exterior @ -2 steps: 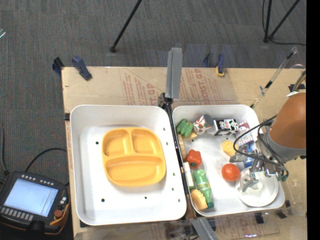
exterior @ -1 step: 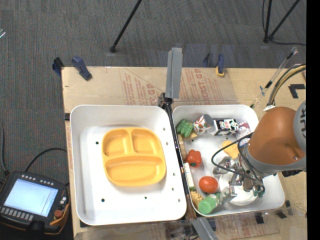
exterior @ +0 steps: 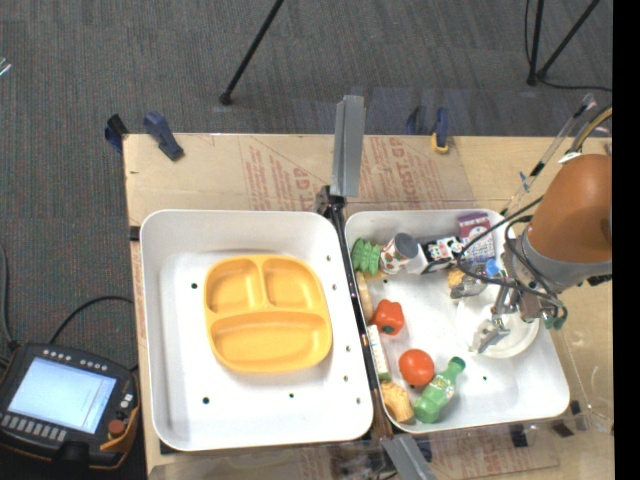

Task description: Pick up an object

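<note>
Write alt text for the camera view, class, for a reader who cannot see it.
A grey arm with an orange band reaches from the right, its gripper low over the right bin, among a tomato, a green bottle and other small toys. The left bin holds a yellow divided tray.

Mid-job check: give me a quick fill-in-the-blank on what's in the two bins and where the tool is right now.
1. The yellow divided tray lies in the ____ bin of the camera view.
2. The tool hangs over the ____ bin, near a white dish.
3. The green bottle lies right beside a round ____ tomato.
4. The tray has ____ compartments.

Missing words: left; right; red; three
</note>
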`<state>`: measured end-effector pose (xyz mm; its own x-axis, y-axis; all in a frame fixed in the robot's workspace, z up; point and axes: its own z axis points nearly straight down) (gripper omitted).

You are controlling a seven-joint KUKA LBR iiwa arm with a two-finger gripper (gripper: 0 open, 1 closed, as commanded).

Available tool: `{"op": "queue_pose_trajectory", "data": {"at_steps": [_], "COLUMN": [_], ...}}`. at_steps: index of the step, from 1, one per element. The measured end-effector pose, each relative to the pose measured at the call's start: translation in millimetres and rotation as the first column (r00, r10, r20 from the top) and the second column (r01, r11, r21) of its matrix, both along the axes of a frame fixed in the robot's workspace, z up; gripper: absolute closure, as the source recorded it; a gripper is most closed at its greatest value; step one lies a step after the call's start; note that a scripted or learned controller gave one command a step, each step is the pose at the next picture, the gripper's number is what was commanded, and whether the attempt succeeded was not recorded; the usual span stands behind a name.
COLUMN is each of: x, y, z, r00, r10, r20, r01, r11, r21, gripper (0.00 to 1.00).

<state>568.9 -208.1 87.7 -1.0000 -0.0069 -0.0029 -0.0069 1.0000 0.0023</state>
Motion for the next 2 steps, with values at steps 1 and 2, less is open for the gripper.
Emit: {"op": "queue_pose_trajectory", "data": {"at_steps": [1,2], "x": [59.8,65.6], "y": [-3.0,-0.2], "z": [-1.5,-2.5], "r00": [0.994,0.968], "r10": [0.108,0.25], "r20": [-0.009,-0.015], "r01": [-0.108,-0.25], "r11": [0.994,0.968], "r21": [0.003,0.007], "gripper": [0.0,0.0]}}
